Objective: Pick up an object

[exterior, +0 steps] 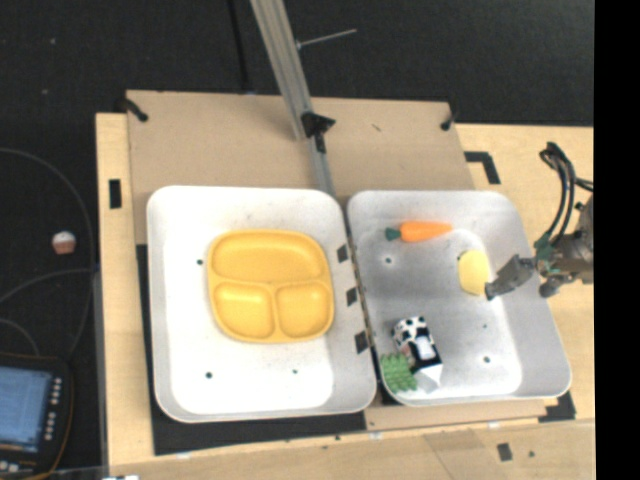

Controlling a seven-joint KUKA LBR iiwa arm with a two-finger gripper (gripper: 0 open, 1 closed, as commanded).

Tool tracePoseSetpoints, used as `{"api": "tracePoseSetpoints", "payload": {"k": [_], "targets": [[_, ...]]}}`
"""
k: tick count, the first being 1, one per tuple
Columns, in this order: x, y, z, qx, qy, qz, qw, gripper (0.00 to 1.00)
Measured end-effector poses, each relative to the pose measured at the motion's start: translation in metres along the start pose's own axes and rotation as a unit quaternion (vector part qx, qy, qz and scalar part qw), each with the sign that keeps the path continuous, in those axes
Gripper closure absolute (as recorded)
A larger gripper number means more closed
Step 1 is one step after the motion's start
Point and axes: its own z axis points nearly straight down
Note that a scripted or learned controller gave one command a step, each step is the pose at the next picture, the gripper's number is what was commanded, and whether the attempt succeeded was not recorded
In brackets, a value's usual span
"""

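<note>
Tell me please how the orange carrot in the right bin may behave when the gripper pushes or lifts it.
The carrot looks rounded and tapered, lying on its side, so a push would probably roll it in a curve on the smooth bin floor. It seems small and toy-like, likely light. Its glossy-looking skin and narrowing shape might let it slip from the gripper.

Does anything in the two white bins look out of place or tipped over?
Nothing stands out. The yellow divided plate lies flat in the left bin; the orange carrot, yellow lemon and black-and-white cow toy lie apart in the right bin.
</note>
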Motion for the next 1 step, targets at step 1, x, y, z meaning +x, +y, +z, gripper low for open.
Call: {"api": "tracePoseSetpoints", "payload": {"k": [1], "targets": [[0.0001,0.0001,0.0000,0.000,0.000,0.000,1.0000,0.00]]}}
